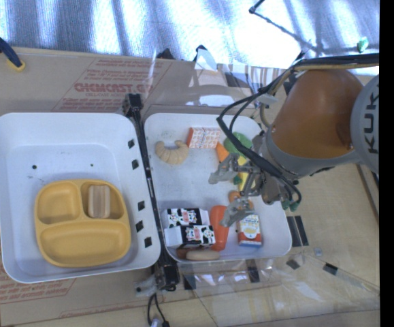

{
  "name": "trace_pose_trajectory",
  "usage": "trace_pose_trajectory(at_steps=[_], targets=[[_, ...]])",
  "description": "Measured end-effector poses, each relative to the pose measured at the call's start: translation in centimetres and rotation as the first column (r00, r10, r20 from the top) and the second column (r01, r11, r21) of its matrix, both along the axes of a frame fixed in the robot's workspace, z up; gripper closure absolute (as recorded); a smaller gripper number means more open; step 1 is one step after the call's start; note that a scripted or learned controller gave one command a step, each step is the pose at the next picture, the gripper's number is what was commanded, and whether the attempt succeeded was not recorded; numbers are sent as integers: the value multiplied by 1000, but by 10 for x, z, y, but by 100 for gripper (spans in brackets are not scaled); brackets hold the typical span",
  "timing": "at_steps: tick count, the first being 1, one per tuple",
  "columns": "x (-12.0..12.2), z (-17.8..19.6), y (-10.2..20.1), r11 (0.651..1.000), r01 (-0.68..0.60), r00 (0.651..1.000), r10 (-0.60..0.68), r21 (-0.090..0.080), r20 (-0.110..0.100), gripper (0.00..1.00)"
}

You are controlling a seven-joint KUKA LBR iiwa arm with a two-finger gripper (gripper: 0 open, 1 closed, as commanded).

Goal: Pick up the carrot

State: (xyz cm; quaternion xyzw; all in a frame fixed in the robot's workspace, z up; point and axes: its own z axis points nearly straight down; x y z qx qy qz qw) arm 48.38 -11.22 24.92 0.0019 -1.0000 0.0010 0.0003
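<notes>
Hovering over the right white bin (271,230), the metal two-finger gripper (241,193) stands beside an orange carrot (218,219); its grip cannot be made out.

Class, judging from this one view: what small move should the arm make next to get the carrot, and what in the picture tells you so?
Probably lower slightly onto the carrot. The gripper hangs just above its upper end in the right bin, with the cow-print carton close beside it.

Both bins (20,142) are white. The left one holds a yellow sectioned plate (81,227) bearing a tan block (99,200). The right one holds an orange carrot (218,225), black-and-white cow-patterned cartons (190,226) and a beige croissant (173,152).
</notes>
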Motion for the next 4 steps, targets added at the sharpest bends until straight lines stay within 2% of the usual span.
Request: trace_pose_trajectory(at_steps=[1, 2, 3, 4], targets=[[44, 99, -96, 999, 38, 999, -38, -6, 13, 0], [65, -144, -89, 977, -211, 977, 211, 8, -8, 0], [130, -155, -97, 975, 222, 975, -222, 2, 7, 0], [132, -143, -95, 977, 214, 977, -214, 1, 11, 100]])
